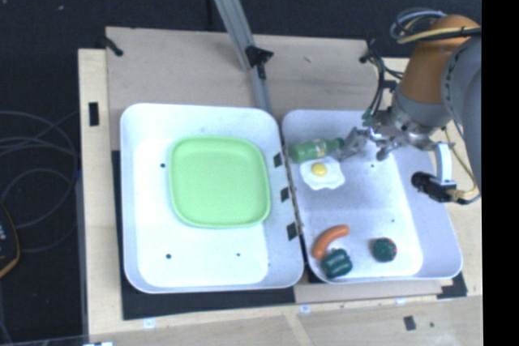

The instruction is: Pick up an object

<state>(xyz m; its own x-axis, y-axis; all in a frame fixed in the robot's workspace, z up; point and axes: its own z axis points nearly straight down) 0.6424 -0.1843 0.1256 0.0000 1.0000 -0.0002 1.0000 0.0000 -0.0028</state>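
Over the right shallow white bin [405, 255] I have the hand [362, 139] low, by its far wall; whether it is apart or together I cannot tell. Just to its left in view lies the green plastic bottle [312, 150], long axis pointing toward the hand, touching the fried-egg toy [321, 173].

Two bins side by side on desk [186, 69].
Left bin [138, 174]: plate [219, 181]. Right bin [422, 251]: bottle [312, 150] and fried egg [320, 173] at back; sausage [331, 238], pepper [337, 262], ball [383, 249] in front.
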